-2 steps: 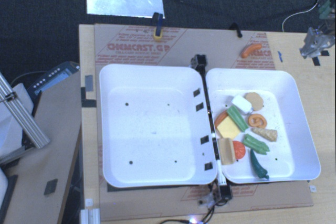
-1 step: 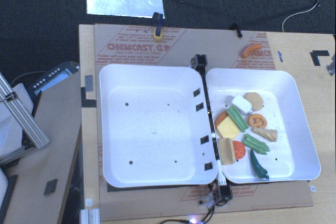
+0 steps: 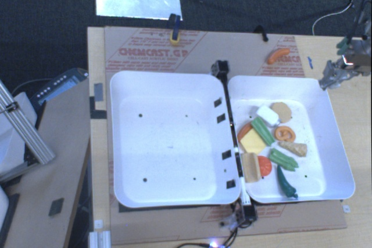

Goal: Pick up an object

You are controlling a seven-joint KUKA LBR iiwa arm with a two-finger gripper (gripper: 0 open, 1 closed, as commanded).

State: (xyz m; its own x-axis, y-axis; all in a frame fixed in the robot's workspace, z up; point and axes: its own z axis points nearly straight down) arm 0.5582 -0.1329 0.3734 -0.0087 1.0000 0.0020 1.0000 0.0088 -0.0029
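The right white bin [image 3: 331,125] holds a cluster of toy foods. Among them are a white block [image 3: 267,115], a tan round piece [image 3: 282,110], a pretzel [image 3: 285,134], a long green vegetable [image 3: 261,130], a yellow cheese wedge [image 3: 253,141], a bread slice [image 3: 251,166], a red tomato [image 3: 265,166] and a dark green cucumber [image 3: 286,183]. My gripper [image 3: 330,77] hangs above the bin's far right corner, apart from all of them, and nothing shows in it.
An orange sausage [image 3: 278,56] lies on the cardboard behind the right bin. The left white bin [image 3: 125,125] sits beside it, with black clips [image 3: 224,119] along the shared wall. A blue and yellow clamp [image 3: 174,29] stands at the back.
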